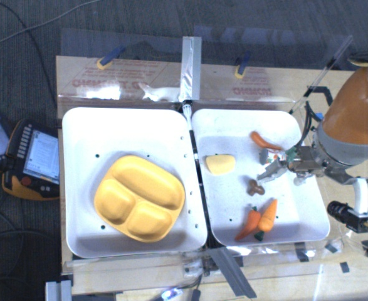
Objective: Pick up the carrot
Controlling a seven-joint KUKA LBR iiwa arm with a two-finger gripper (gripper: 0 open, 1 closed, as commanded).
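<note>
Near the front wall of the right bin (pixel 309 227) lay the carrot (pixel 267 214), tilted, its tip touching a second orange piece (pixel 247 224). Above the carrot hovered the gripper (pixel 270 165), apart from it — its fingers spread slightly, nothing between them. A small brown lump (pixel 254 186) sat between gripper and carrot; a pale yellow piece (pixel 220 163) lay further left.

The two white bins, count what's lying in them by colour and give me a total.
Yellow: 2, the divided plate and a pale block.
Orange: 3, two carrots and a chili-like piece.
Brown: 1, a small piece.
Total: 6
</note>
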